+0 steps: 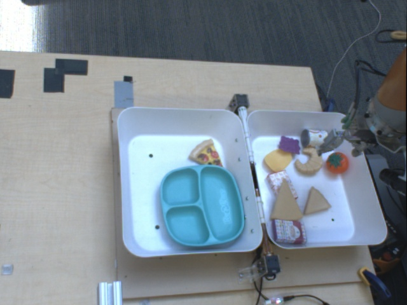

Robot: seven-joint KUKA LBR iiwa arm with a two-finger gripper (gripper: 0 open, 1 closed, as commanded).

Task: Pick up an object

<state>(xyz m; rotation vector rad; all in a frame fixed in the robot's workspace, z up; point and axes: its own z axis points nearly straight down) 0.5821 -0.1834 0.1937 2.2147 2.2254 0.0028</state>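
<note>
Camera view: gripper (pixel 332 142) hovers at the right bin's (pixel 365 234) far edge — finger state hidden — just beside an orange tomato toy (pixel 337 162); a red-labelled packet (pixel 289 232) lies near, print unreadable.

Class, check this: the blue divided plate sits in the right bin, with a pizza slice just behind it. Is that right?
Not quite. The camera view shows the blue divided plate in the left bin, not the right. The pizza slice does lie just behind it.
</note>
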